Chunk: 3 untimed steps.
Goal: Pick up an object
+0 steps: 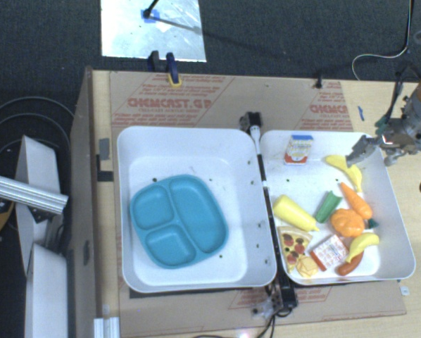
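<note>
On the left half of the bench [98, 104] sits the left bin [136, 153], and in it lies a blue divided plate [178, 219], flat, a bit below the bin's middle. Nothing else is in there with it.

Moving right, past the clips where the two bins meet, the right bin [400, 259] carries all the small stuff. A little milk carton [299, 148] stands near its upper edge. Below that is a pale yellow corn piece [293, 213], with a green pepper-like stick [327, 206] just beside it. At the bin's lower edge lie a pizza slice [293, 243] and a red-and-white packet [328, 251]. Further right there's a carrot [356, 199] above an orange fruit [348, 222], and a banana [346, 167] towards the upper right of the bin.

At the right edge of the frame the end effector [369, 148] hangs over the bin's upper right corner, near the banana. It's partly blurred from here, so I can't tell whether it is open or closed, and I see nothing held in it.

So, as I judge it, the pick is not yet made: every object lies in the bin, and the descent, grasp and lift are all left to do.
</note>
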Available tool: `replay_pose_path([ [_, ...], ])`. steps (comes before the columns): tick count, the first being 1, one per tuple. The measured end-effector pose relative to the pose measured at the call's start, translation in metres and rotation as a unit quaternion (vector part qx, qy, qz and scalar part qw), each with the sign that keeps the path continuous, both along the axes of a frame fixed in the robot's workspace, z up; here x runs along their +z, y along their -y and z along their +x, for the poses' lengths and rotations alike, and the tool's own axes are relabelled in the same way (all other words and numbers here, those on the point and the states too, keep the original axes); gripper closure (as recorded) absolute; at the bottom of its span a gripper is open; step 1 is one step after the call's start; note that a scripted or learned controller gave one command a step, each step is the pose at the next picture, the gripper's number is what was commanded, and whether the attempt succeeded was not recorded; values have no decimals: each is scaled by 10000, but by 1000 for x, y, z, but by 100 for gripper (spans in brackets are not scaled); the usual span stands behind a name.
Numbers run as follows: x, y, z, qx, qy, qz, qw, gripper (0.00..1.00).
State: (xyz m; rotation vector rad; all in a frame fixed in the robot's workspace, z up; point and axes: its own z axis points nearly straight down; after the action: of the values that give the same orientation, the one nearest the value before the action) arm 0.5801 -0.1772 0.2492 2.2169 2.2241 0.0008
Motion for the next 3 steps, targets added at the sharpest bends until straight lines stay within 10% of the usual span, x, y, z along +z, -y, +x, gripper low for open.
replay_pose_path([
  [1,-145,-8,-37,-15,-74,25,10000,0],
  [2,-166,3,-96,-32,-22,10,10000,0],
  [3,-154,3,-92,-9,19,-2,10000,100],
])
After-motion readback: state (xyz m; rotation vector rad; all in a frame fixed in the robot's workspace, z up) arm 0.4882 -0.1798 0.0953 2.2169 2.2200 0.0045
